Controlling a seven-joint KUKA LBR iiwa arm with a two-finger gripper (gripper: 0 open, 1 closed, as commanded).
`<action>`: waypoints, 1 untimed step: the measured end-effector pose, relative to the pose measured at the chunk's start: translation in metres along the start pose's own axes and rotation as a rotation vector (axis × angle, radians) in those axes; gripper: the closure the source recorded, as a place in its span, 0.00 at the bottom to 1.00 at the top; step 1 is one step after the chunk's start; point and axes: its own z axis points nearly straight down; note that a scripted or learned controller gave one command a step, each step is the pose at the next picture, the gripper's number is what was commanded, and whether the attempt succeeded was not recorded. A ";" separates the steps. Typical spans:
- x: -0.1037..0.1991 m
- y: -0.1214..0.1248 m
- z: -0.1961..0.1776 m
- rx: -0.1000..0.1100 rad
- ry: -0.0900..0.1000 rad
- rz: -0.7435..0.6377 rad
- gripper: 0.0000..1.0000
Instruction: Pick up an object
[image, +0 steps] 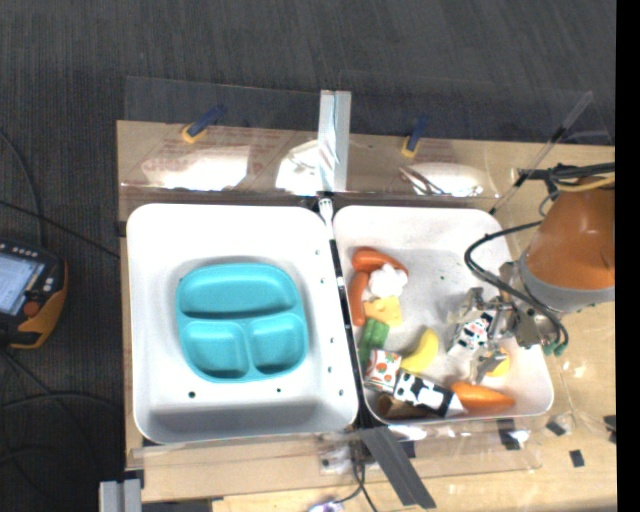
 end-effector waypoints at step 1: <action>0.009 0.031 0.015 0.006 -0.017 0.119 0.00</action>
